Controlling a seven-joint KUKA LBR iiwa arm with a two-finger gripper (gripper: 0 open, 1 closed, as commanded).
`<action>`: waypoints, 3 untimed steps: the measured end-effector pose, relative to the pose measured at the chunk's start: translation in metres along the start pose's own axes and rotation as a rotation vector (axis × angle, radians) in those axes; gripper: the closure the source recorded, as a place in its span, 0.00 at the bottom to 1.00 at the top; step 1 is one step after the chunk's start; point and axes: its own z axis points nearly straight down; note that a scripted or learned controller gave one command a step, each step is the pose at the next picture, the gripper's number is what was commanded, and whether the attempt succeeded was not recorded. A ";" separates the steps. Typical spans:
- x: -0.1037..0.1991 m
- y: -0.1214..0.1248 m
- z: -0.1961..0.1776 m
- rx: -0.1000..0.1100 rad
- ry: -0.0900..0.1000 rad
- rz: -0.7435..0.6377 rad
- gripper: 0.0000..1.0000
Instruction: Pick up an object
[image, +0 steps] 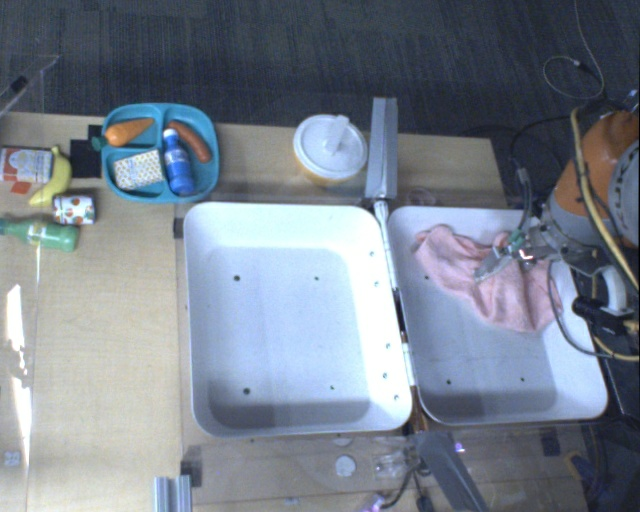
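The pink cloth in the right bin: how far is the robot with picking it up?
Done: the gripper has reached the pink cloth in the right bin. In hand: closing on it; whether it grips, I cannot tell. Left: lifting, since the cloth lies on the bin floor.

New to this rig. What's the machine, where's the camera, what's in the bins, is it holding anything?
One camera, fixed above the bench, looks down at a slant. The grey arm with the orange band is the robot, reaching in from the right. Its end effector sits low over a pink cloth lying crumpled in the right bin. I can't tell whether it grips the cloth or merely touches it. The left bin sits beside it. Off to the side: a blue divided tray of toy food, a lidded cup, and a few small toys including a banana.
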 end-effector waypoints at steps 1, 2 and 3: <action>-0.008 0.035 0.002 0.026 0.018 -0.057 0.00; -0.008 0.041 -0.011 0.005 0.003 -0.066 1.00; 0.047 0.052 -0.104 0.003 0.003 -0.256 1.00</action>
